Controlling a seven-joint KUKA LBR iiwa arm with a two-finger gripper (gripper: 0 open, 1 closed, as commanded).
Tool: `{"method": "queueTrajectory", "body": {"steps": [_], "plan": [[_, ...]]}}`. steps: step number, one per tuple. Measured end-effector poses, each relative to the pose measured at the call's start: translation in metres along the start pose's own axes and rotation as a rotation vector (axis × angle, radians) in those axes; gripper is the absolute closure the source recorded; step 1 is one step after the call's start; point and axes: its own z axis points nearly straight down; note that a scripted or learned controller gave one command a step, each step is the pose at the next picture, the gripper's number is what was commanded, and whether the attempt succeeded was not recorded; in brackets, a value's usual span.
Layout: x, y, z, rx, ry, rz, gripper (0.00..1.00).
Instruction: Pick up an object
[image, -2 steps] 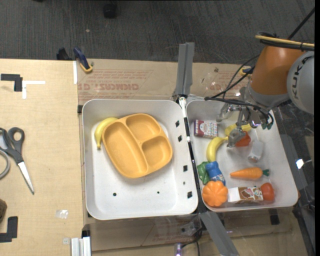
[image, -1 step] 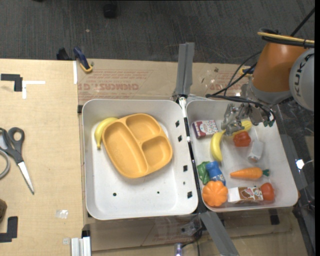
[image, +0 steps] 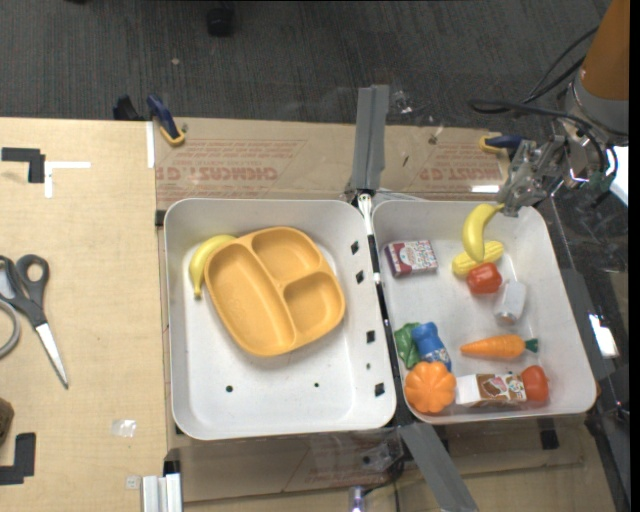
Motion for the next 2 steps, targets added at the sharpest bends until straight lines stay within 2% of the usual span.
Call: {"method": "queueTrajectory", "body": {"steps": [1, 2], "plan": [[0.016, -0.007, 0.163, 0.000, 0.003, -0.052, 1.00], [0.036, 0.051, 0.181, 0.000, 0.003, 0.149, 1.00]]}}
